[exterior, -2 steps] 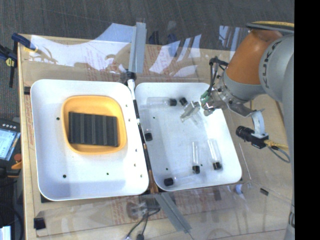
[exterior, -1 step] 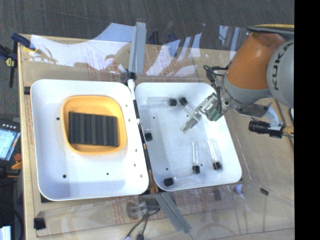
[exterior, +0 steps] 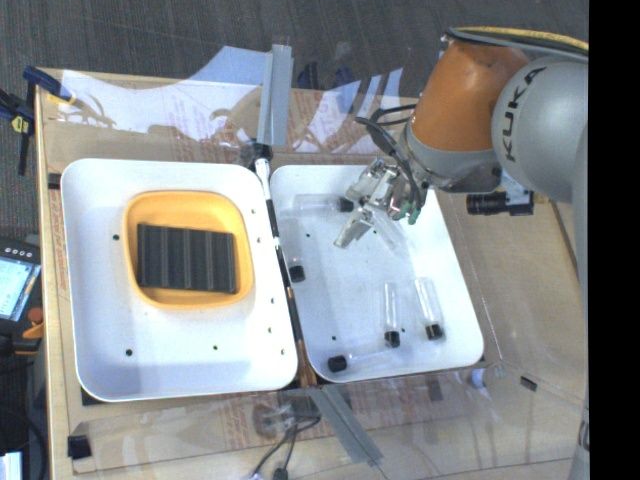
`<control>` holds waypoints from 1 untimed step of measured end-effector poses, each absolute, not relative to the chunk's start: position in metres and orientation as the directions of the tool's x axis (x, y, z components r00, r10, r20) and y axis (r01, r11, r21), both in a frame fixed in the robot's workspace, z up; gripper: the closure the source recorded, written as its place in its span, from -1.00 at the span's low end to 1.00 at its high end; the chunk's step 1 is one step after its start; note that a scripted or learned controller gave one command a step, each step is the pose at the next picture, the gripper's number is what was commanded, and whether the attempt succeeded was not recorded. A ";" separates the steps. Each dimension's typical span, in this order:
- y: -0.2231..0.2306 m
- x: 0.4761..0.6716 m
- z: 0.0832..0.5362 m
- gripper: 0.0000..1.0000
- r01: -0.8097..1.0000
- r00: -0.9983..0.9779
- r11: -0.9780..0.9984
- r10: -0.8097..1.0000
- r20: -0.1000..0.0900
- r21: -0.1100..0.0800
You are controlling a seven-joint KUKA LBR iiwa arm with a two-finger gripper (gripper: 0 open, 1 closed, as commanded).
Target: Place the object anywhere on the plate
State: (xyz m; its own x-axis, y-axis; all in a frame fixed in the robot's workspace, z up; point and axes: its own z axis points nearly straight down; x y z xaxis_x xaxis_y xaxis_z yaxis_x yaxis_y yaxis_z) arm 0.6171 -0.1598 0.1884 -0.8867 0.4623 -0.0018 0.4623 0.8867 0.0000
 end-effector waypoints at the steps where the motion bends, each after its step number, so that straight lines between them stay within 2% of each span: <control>1: -0.170 0.583 0.181 -1.00 0.609 -0.793 0.793 0.609 0.004 -0.002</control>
